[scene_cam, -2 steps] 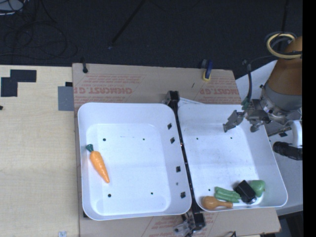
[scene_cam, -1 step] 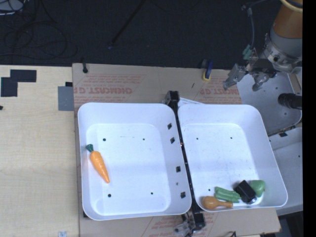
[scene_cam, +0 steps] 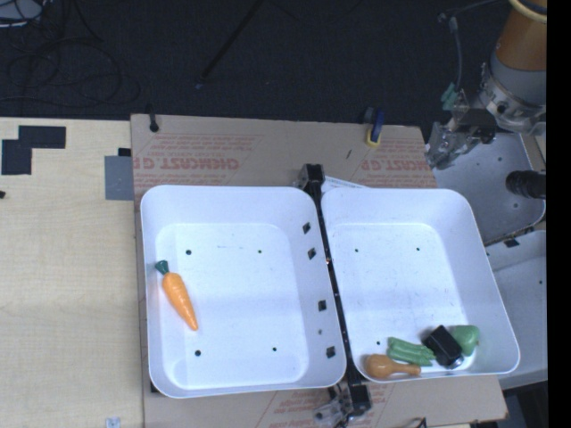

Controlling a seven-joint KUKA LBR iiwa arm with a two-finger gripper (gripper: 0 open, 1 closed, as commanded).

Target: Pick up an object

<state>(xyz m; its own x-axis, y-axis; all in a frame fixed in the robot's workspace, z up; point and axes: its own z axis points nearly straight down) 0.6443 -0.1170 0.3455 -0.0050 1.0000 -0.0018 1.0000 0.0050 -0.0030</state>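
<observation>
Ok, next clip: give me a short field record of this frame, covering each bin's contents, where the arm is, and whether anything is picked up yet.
left bin: shallow white plastic bin; one orange toy carrot with green top near its left wall
right bin: shallow white plastic bin; in its near right corner a green bean-like toy, a small black block, a green rounded toy and an orange-tan pear-shaped toy
arm: hand beyond the right bin's far right corner, outside it
pickup: not yet; all objects lie in bins

Toy carrot (scene_cam: pixel 179 299) in left bin (scene_cam: pixel 223 205), green, black and tan items clustered in right bin's (scene_cam: pixel 401 205) near corner, end effector (scene_cam: pixel 443 147) above desk (scene_cam: pixel 62 266)
</observation>
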